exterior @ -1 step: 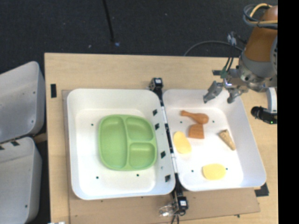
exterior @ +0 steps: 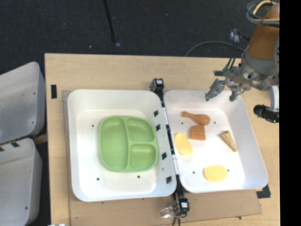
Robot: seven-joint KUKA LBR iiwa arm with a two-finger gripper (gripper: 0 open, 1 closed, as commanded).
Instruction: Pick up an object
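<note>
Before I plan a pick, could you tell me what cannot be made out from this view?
- The arm: its upper part is cut off by the camera view's right edge.
- The small tan wedge in the right bin: too small and soft to identify.
- The brown drumstick-shaped piece and orange-brown chunk: touching or apart is unclear.

The arm (exterior: 263, 36) is showing a broad orange band above a grey metal wrist. A loop of yellowish and pale cable is sitting on top of the orange part, and a thin dark cable is arching away from the wrist. The gripper (exterior: 224, 91) is ending in two grey fingers (exterior: 211, 91), dull and metallic. A small black piece with a green light is sticking out beside the wrist.
</note>
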